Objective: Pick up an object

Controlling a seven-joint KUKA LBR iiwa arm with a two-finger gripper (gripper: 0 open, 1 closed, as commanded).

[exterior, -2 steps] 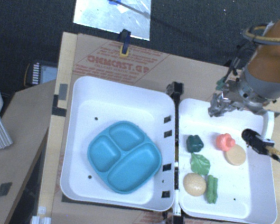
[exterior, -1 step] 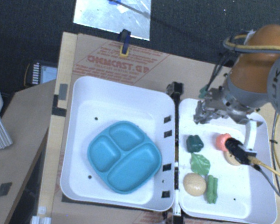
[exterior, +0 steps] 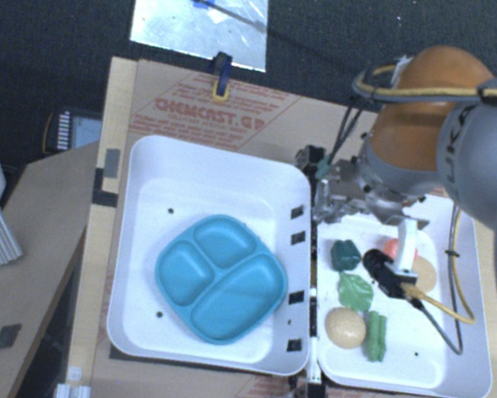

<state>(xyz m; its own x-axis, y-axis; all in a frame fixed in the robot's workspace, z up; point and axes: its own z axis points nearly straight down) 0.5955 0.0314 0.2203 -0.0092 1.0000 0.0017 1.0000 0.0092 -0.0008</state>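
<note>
My gripper (exterior: 323, 200) hangs over the far left corner of the right bin (exterior: 446, 376), close to the wall shared by the two bins. Nothing is visible held in it. Just in front of it lies a dark teal block (exterior: 345, 253). Further forward are a green leafy piece (exterior: 355, 291), a beige round item (exterior: 346, 327) and a green pod (exterior: 376, 337). An orange-red item (exterior: 393, 248) and a tan round item (exterior: 423, 275) lie partly hidden under the wrist.
The left bin (exterior: 168, 170) holds a blue divided plate (exterior: 220, 277) in its middle. The arm's grey body and orange band (exterior: 434, 93) cover the far right part of the right bin. Cardboard (exterior: 216, 111) lies beyond both bins.
</note>
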